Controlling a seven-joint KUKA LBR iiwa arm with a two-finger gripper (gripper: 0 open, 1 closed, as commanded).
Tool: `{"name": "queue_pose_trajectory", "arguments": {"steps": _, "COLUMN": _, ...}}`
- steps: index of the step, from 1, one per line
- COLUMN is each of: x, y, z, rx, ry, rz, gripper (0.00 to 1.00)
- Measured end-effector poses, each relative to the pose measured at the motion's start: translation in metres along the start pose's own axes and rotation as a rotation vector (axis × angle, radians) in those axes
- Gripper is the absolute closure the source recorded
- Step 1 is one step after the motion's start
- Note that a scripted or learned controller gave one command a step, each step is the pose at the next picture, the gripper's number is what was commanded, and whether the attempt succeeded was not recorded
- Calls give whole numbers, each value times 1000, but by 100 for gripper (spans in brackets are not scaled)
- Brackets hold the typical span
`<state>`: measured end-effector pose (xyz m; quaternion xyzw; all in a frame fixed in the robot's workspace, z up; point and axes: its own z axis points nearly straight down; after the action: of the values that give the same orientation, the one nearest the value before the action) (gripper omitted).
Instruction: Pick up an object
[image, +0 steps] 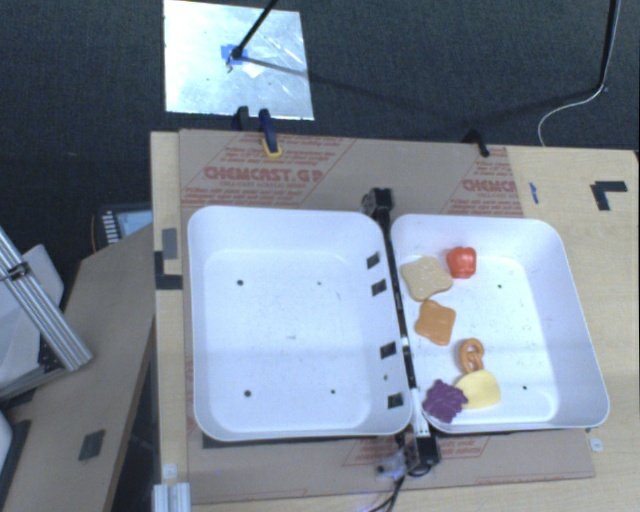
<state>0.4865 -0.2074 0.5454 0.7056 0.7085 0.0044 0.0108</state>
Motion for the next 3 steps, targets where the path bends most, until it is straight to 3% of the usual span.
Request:
{"name": "queue_pose_trajectory", "arguments": {"steps": 1, "x": 1, "y": 1, "z": -2, "rx": 12, "ry": 5, "rz": -4, "gripper": 100}}
{"name": "queue_pose_trajectory", "arguments": {"steps": 3, "x": 195, "y": 1, "z": 9, "rx": 18, "ry": 11, "rz": -11, "gripper": 100}}
